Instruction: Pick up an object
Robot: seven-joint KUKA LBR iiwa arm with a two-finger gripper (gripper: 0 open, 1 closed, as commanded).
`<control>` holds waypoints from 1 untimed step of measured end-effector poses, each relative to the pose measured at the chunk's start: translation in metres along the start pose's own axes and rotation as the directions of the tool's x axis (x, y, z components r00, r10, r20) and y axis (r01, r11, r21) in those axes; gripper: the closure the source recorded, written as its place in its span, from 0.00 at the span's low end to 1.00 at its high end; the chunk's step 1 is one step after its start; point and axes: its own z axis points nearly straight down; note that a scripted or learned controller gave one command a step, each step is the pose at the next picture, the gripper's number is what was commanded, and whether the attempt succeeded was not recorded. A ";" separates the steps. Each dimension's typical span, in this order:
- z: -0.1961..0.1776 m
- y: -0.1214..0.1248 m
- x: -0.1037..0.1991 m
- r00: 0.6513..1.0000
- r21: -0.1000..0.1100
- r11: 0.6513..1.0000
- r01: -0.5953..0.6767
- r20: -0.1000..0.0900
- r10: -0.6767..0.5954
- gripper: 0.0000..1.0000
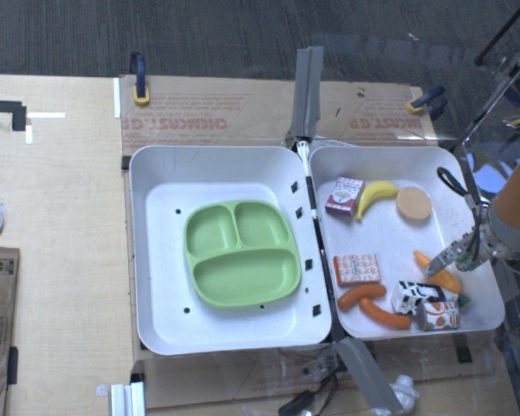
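Observation:
The right bin (390, 237) holds several small items: a yellow banana (377, 196), a tan round bun (413, 204), a small red-and-white box (344, 196), a cracker box (356, 269), two orange-red sausages (384, 315), a cow-patterned toy (416, 296), a juice carton (438, 316) and an orange carrot (448, 279). My gripper (455, 256) hangs low at the bin's right side, directly over the carrot's middle and partly covering it. The arm comes in from the right edge.
The left bin (156, 232) carries a green divided plate (243, 254). A grey divider post (308, 94) stands between the bins at the back. Clamps (139, 89) hold cardboard behind the bins. The toy and carton lie just in front of the gripper.

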 end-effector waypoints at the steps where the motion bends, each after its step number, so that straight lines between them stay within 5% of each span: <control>1: -0.090 0.092 0.032 0.985 0.033 0.985 -0.170 -0.016 0.171 1.00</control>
